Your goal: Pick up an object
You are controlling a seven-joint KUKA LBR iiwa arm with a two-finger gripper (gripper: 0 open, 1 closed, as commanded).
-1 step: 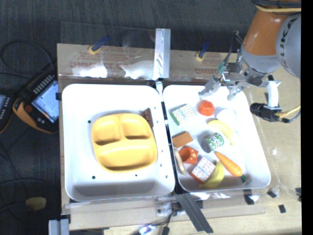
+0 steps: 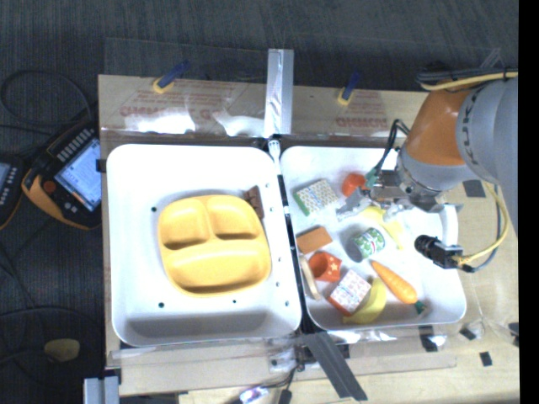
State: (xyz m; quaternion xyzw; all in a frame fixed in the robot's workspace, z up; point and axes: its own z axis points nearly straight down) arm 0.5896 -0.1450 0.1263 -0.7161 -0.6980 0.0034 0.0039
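- Camera view puts the gripper (image 2: 368, 199) low in the upper part of the right bin (image 2: 456, 308), reaching in from the right of the frame under the arm's orange band (image 2: 436, 135).
- How far its fingers stand apart cannot be told; the wrist body hides them, and nothing is seen held between them.
- The gripper sits just right of the small red-orange item (image 2: 353, 181) and just above the green can (image 2: 368, 242); whether it touches either cannot be told.
- The right bin is crowded: a patterned box (image 2: 316, 196) at upper left, a brown block (image 2: 313, 239) below it, a red piece (image 2: 325, 266), and a red-and-white box (image 2: 349, 292) lower down.
- A carrot (image 2: 394, 282) lies slanted at lower right, with a banana (image 2: 371, 305) curving beside the red-and-white box near the bottom wall.
- Something yellow (image 2: 381, 217) shows just under the gripper, partly hidden.
- Open floor in the right bin is scarce, mostly along the right wall.
- The left bin (image 2: 126, 225) holds a yellow divided tray (image 2: 214, 243) near its centre, with bare white floor all round it.
- A small dark brown thing (image 2: 253, 197) lies at the tray's upper right corner, near the divider between the bins.
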